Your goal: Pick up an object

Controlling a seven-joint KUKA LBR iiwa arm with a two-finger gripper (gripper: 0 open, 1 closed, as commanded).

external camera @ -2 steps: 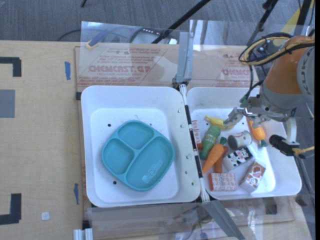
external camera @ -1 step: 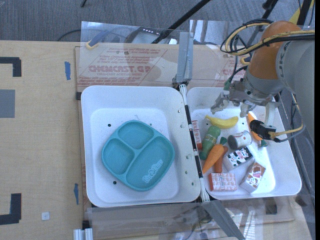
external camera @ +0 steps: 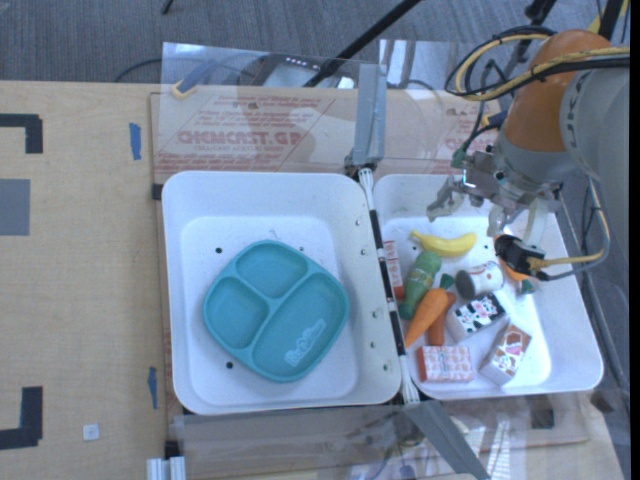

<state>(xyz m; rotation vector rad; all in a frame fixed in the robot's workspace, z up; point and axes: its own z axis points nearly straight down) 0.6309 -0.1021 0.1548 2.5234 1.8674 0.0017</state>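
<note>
White bins: two shallow bins side by side on the bench; left bin, right bin, their inner rims touching along the middle.
Left bin contents: one teal divided plate with three compartments, lying flat near the bin's centre, nothing on it.
Right bin contents: a cluster of toy food and small cartons in the bin's left and lower part.
Banana: yellow banana lying crosswise near the top of the cluster, just below the gripper, apart from it.
Green bottle: green bottle tilted, just under the banana, touching the carrot.
Carrot: orange carrot lying at a slant, tip toward the lower left, against the divider side.
Cow carton: black-and-white patterned carton just right of the carrot.
Other cartons: red-and-white carton at the bottom edge; brown-and-white carton just beside it on the right.
Small can: dark-topped cylinder between the banana and the cow carton.
Arm: grey arm with orange band reaching in from the right, over the upper part of the right bin.
Gripper: gripper above the bin's top end, pointing down; fingers spread, nothing between them.
Task thing: no object lifted; all lie in the right bin.
</note>
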